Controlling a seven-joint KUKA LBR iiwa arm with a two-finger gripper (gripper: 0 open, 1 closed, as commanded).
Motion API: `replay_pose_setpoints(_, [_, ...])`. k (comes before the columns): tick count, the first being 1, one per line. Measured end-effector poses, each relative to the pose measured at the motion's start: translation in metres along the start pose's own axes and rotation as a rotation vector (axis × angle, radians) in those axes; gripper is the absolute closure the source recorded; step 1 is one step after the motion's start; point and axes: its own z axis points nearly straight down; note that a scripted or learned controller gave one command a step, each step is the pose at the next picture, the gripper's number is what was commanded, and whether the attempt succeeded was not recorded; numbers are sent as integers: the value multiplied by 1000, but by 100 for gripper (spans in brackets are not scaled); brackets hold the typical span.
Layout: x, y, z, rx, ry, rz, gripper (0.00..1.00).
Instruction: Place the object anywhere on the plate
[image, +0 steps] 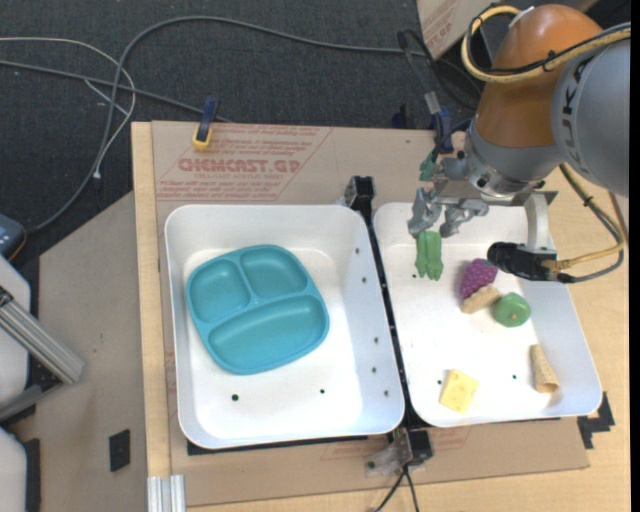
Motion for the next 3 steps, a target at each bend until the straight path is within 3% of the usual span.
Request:
replay_pose_setpoints(2, [88,-43,14,2,-1,0,100])
replay_pose_setpoints(3, [150,-63,17,3,0,-2,100])
